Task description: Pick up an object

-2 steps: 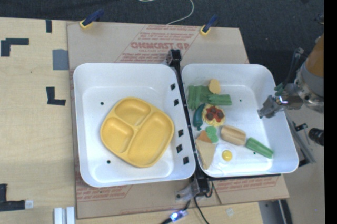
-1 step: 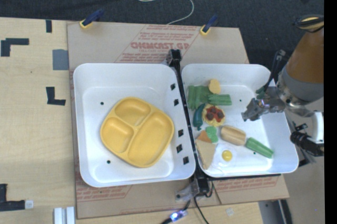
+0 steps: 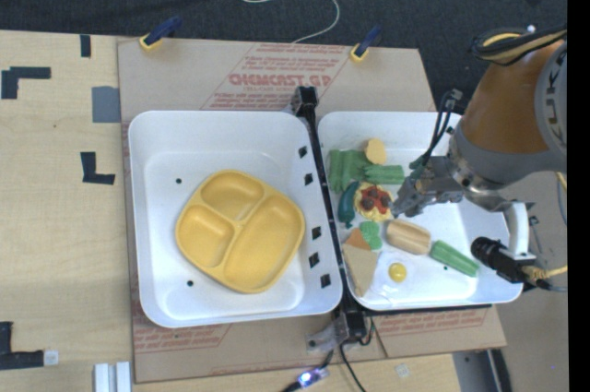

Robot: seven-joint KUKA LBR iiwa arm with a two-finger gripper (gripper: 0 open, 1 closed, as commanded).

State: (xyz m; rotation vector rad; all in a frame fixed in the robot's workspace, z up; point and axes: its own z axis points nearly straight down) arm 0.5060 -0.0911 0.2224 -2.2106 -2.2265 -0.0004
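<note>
My gripper [image 3: 408,199] hangs low over the middle of the right bin [image 3: 415,124], just above a tan bread-roll-shaped toy [image 3: 408,238] and right of a red and yellow toy [image 3: 373,199]. Nothing shows between its fingers. Around it lie green toys [image 3: 353,167], a small yellow piece [image 3: 375,150], a teal piece [image 3: 348,202], a green cucumber-like toy [image 3: 454,257], a tan wedge [image 3: 361,267] and a small yellow ball [image 3: 397,271].
The left bin [image 3: 147,196] holds a yellow divided plate [image 3: 241,231]. A black ridge [image 3: 318,187] separates the two bins. The arm's orange and grey body [image 3: 516,113] overhangs the right bin's right side.
</note>
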